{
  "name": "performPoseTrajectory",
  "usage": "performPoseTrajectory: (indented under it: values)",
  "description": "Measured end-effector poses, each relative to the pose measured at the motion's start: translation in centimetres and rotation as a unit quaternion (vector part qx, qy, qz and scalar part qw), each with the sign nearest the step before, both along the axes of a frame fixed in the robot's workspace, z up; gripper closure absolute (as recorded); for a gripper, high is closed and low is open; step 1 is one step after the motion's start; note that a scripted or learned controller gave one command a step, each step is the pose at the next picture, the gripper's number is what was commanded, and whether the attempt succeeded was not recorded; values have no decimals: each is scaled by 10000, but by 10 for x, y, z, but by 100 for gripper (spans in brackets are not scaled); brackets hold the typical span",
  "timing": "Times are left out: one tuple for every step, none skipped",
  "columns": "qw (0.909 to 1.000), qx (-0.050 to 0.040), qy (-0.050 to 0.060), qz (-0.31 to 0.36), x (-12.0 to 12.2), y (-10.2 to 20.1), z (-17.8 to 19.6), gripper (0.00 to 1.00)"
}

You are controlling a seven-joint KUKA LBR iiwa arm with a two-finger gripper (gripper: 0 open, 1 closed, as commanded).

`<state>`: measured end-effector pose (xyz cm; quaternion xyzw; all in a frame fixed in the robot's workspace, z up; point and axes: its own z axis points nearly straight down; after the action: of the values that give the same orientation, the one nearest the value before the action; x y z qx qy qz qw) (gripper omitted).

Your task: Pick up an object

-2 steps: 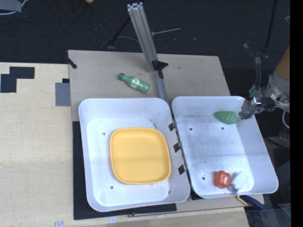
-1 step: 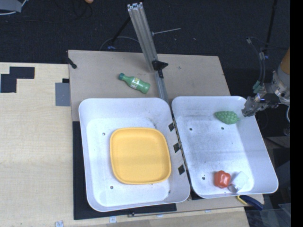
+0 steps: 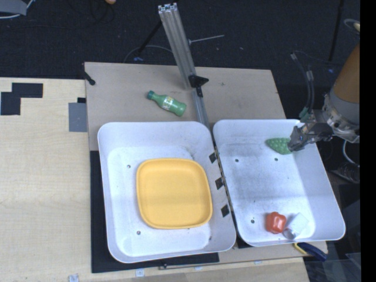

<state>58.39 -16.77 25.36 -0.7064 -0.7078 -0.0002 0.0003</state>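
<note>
Green leaf-shaped piece [image 3: 278, 144] lies flat in the right bin [image 3: 264, 187], near the far right corner, and its right end touches the tip of the gripper [image 3: 295, 142] or is hidden a little under it. From where I stand the gripper is dark and small, low over the far right rim of this bin, and I cannot tell how far it is open, or if it has hold of the green piece. Behind it the arm [image 3: 346, 93] reaches in from the right, grey with the orange band above the wrist, and some thin cables hang beside it. In the same bin, close to the near rim on the right side, there is a red object [image 3: 275, 222], and just beside it, touching it, a pale grey-white one [image 3: 295, 227]; both are well apart from the gripper. The left bin [image 3: 117, 157] holds a yellow plate [image 3: 174, 192], square with round corners, lying flat in the middle. The two bins stand side by side, and three small dark clips sit along the line where they meet. Beyond the left bin, on the board [image 3: 247, 93], a green bottle [image 3: 167, 103] lies on its side. Near it a metal bar [image 3: 181, 43] stands tilted, with its foot on the board beside the far corner of the bins.
</note>
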Motion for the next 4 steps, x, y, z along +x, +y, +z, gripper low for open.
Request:
performPoseTrajectory:
  values:
    - [10000,1,-3,6,-9,47,6,100]
    - [10000,2,7,9,-18,105,-5,100]
    - [10000,1,0,7,-32,155,2,100]
    - [10000,0,4,4,-49,196,-1,100]
